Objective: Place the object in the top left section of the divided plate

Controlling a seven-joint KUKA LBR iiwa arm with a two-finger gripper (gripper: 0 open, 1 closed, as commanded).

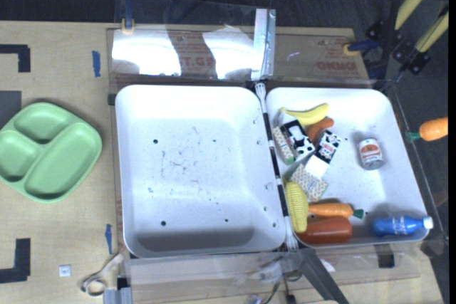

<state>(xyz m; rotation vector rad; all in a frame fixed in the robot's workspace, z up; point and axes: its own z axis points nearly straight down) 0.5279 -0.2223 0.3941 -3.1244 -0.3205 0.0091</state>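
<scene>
The wooden table (57,53) bears two white bins side by side, the left bin (192,92) bare and the right bin (385,174) holding a pile of small things. West of the bins, apart from them, lies the green divided plate (68,153), its sections all bare. The pile includes a blue bottle (399,226), corn cob (296,204), banana (308,112) and small can (370,153); I cannot tell the hand's state.

Green three-section plastic plate (48,151) on bench, far left. Right white bin (390,174): yellow banana (308,112), blue bottle (399,226), small can (370,152).
</scene>
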